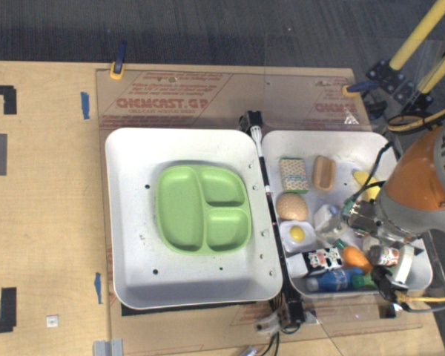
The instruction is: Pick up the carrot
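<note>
- Plainly a crowded spot at the near wall of the right bin [424,274]. Blue bottle [332,280] lying along that wall, just beside the carrot [354,258]. Likely to get clipped or dragged if the grip lands low.
- Just behind the bottle, the carrot itself, orange, in the near right part of that bin. Looks smooth and tapered, so probably squirts out sideways under an off-centre squeeze.
- Touching or nearly touching its left end, a small printed card [322,259]. Easy to pinch along with the carrot, or in its place.
- Right over the carrot's right end, the gripper [377,252], with nothing visibly held. Impossible to tell whether released or clenched, since the tool's own body hides that. Hides part of the carrot too, so hard to judge the alignment.
- A little farther back, a fried egg [297,233] and a clear cup [326,217]. Near enough to be knocked by a sideways correction.
- Farthest off, a bread roll [324,173] and a cracker [293,173], then the left bin [126,199] with its green plate [204,208]. Well apart from the carrot, so little danger there.
</note>
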Motion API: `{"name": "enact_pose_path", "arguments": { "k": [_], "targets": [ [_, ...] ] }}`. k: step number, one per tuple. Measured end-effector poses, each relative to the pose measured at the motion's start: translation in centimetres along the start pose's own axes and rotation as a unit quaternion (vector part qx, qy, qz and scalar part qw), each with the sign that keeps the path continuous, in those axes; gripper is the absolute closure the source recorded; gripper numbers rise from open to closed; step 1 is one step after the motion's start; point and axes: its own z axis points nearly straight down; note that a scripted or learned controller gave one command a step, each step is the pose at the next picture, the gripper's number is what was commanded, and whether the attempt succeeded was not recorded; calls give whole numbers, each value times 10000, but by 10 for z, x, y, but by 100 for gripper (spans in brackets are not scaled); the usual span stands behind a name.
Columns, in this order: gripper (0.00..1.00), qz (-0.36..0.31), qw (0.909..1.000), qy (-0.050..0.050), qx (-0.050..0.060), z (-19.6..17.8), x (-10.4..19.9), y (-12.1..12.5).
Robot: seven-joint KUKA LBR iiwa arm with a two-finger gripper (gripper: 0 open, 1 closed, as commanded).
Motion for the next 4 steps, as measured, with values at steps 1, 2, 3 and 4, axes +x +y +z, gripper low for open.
{"name": "enact_pose_path", "arguments": {
  "k": [1, 2, 3, 4],
  "targets": [
    [0, -900, 9959, -100, -29, 1, 41, -19],
    [0, -205, 9998, 35, 26, -1, 1, 0],
    [0, -444, 9990, -85, -29, 1, 43, -20],
    [0, -1169, 9931, -53, 2, 1, 9, -7]
  ]
}}
